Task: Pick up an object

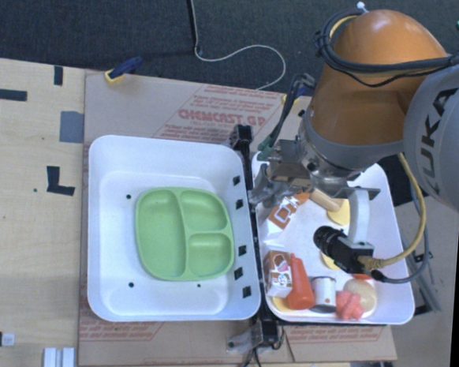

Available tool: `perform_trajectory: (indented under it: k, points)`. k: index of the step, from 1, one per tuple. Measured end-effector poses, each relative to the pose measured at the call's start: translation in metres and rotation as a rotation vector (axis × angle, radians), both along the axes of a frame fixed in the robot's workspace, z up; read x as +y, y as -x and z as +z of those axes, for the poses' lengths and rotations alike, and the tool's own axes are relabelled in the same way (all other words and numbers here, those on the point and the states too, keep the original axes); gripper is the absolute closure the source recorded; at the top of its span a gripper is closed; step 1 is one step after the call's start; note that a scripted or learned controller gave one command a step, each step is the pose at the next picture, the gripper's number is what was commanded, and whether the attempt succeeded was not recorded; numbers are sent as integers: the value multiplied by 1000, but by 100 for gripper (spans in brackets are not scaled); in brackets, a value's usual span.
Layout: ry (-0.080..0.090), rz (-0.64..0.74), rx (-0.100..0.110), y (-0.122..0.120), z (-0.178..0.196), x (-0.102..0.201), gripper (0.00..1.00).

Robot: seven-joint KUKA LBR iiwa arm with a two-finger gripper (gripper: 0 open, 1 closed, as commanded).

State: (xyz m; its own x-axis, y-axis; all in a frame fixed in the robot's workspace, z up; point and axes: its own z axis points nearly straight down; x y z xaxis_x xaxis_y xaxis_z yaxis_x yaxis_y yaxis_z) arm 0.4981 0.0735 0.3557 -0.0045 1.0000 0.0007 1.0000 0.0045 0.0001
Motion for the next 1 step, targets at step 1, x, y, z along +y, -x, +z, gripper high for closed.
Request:
perform_trajectory:
  k: [1]
  points:
    - [0, 0, 0, 15, 20, 25, 100]
